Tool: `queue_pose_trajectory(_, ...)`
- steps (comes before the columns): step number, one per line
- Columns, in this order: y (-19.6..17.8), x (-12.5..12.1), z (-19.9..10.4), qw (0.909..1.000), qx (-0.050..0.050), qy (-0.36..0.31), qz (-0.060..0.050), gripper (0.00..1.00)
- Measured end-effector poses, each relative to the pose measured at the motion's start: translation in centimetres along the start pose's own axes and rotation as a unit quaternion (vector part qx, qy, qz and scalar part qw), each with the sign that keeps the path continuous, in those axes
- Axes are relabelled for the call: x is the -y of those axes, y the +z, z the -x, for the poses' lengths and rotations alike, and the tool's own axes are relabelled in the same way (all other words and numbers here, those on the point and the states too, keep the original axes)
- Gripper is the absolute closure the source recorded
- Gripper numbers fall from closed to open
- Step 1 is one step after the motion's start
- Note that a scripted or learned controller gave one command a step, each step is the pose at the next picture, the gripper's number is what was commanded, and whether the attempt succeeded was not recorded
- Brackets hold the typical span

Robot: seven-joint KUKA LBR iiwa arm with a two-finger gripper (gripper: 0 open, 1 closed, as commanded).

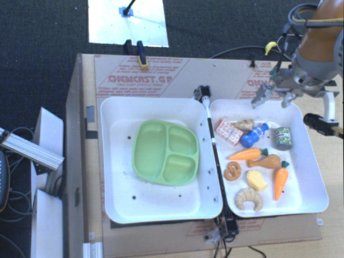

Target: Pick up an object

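Observation:
My gripper (pixel 275 97) hangs open above the far edge of the right bin (pixel 312 160), with nothing between its fingers. Below it in that bin lie several toy foods: a red-and-white checked packet (pixel 228 131), a tan piece (pixel 243 124), a blue bottle (pixel 253 137), a green can (pixel 282 137), two carrots (pixel 245 155) (pixel 280 179), a chicken drumstick (pixel 264 162), a pretzel (pixel 233 171), a yellow cheese wedge (pixel 257 180) and a croissant (pixel 249 198).
The left bin (pixel 118 198) holds a green divided plate (pixel 165 152). A black rail (pixel 214 149) runs between the two bins. Cardboard (pixel 161 77) lies behind the bins, and a white sheet (pixel 128 15) lies on the dark floor beyond.

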State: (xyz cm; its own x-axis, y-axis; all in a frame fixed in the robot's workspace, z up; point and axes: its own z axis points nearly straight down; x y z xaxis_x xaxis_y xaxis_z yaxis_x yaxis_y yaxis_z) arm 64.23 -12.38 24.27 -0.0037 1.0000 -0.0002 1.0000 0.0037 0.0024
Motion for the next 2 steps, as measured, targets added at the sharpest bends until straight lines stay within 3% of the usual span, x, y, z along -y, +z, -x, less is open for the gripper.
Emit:
queue_pose_trajectory(1, 11.1, 1.6, 1.2, 1.0000, 0.000, 0.001, -0.002, 0.00)
queue_pose_trajectory(2, 15.4, 1.1, -1.2, 1.0000, 0.001, 0.000, 0.002, 0.00)
